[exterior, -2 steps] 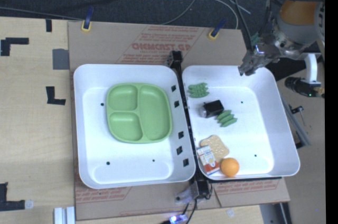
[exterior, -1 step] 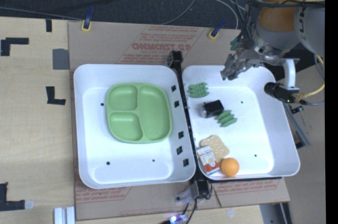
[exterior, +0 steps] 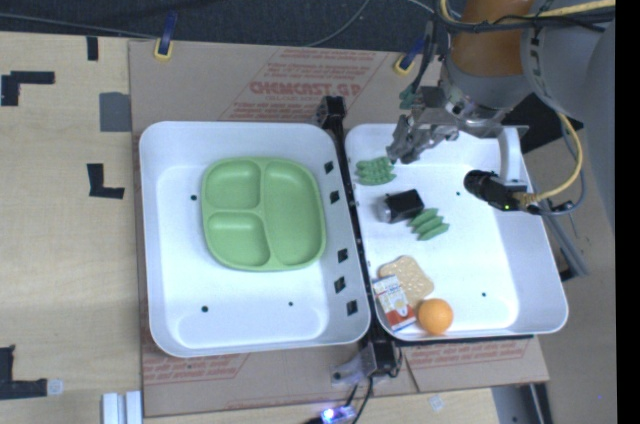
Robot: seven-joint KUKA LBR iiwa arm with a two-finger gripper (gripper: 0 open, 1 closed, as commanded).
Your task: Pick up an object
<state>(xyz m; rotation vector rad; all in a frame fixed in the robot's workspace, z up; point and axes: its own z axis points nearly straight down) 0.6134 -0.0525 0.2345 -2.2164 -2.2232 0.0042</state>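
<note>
1. We saw the arm (exterior: 530, 2) enter from 3 o'clock, grey with an orange band, reaching over the right bin's far edge.
2. The left bin (exterior: 170, 212) held a green divided plate (exterior: 264, 214) at its centre, three compartments, flat.
3. The right bin (exterior: 500, 252) carried all the small items.
4. The gripper (exterior: 408, 148) hung at the right bin's 11 o'clock corner, pointing down toward 7 o'clock; we could not tell whether it was apart or together, and nothing was seen in it.
5. A green ridged piece (exterior: 375, 173) lay just beside the gripper tip, at its 7 o'clock, touching or nearly so; we could not tell which.
6. A tan biscuit-like item (exterior: 411, 278) sat at the bin's 7 o'clock, touching a red-and-white packet (exterior: 393, 300) at its 7 o'clock.
7. A black block (exterior: 402, 205) sat near the bin's centre-left.
8. A second green ridged piece (exterior: 429, 224) lay just beside the block, at its 4 o'clock.
9. An orange ball (exterior: 435, 316) rested at the near edge, just beside the packet.
</note>
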